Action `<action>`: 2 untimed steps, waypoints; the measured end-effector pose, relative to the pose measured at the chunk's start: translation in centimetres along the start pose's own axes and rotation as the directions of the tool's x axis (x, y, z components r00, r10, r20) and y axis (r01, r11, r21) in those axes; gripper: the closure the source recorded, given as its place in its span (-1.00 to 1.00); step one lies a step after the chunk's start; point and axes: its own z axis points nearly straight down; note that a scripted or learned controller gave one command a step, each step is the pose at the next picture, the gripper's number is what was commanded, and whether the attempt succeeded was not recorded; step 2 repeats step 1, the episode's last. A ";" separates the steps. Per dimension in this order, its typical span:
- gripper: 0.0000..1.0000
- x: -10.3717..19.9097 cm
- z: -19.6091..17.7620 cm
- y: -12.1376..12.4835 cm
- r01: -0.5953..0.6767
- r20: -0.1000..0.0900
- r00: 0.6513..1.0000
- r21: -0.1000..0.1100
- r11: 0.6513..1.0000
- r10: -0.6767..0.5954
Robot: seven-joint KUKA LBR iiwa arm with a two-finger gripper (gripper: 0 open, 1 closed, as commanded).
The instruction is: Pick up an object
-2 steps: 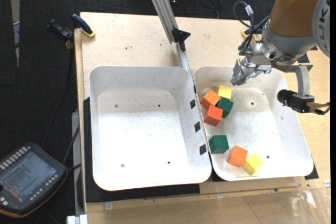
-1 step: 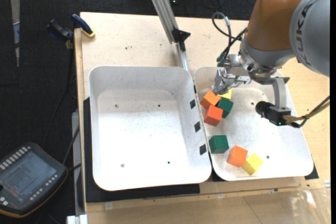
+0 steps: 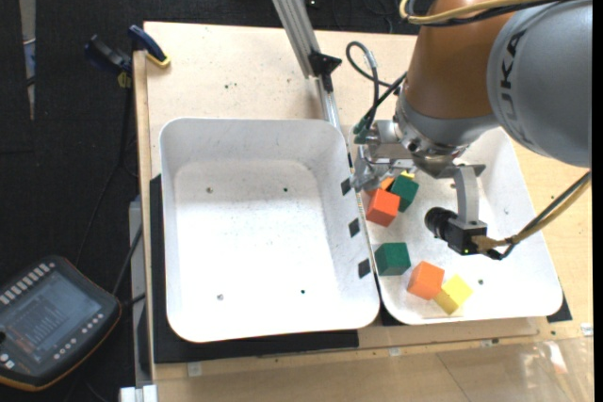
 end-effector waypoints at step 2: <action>1.00 4.8 2.7 -2.4 -0.001 0.000 1.000 0.002 1.000 0.001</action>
